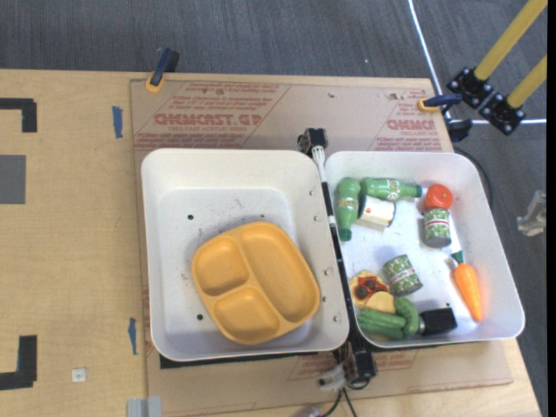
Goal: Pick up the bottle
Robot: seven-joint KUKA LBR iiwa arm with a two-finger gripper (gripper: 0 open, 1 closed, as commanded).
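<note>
A: Any readable print?

B: Red "CHEMCAST GP" twice on the brown sheet (208,102) under the bins. Labels on the red-capped jar (437,220) and the green can (401,274) are too small to read.

A: The bottle?

B: A green bottle (347,205) lies in the right bin (499,259), hard against the wall it shares with the left bin (165,233). A second green bottle (391,188) and a white box (375,213) touch it.

A: Open room?

B: Bare floor mid-bin, between the can and the carrot (469,290). A yellow divided plate (254,281) takes up much of the left bin.

A: The gripper?

B: Cannot tell its opening or its load, so places are given by the bin walls.
</note>
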